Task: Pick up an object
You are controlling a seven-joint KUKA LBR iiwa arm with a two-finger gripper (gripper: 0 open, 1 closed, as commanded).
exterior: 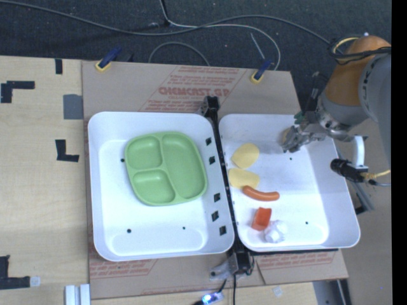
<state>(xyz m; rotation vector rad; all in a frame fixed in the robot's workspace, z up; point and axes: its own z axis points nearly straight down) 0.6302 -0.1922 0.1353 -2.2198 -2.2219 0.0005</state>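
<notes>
white lump (274, 233) — well apart from gripper (291, 142) — right bin (331, 227).

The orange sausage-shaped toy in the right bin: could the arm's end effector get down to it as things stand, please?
Probably yes. The orange sausage-shaped toy lies flat with open space above, and the end effector hovers in the same shallow white bin; the pale yellow piece beside it crowds one side.

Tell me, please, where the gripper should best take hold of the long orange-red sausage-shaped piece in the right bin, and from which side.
The long orange-red sausage-shaped piece lies flat and nearly level across the right white bin. I would grip its middle from straight above, fingers closing across its narrow width. The yellow piece sits close to its left end, so the middle probably leaves more room.
</notes>
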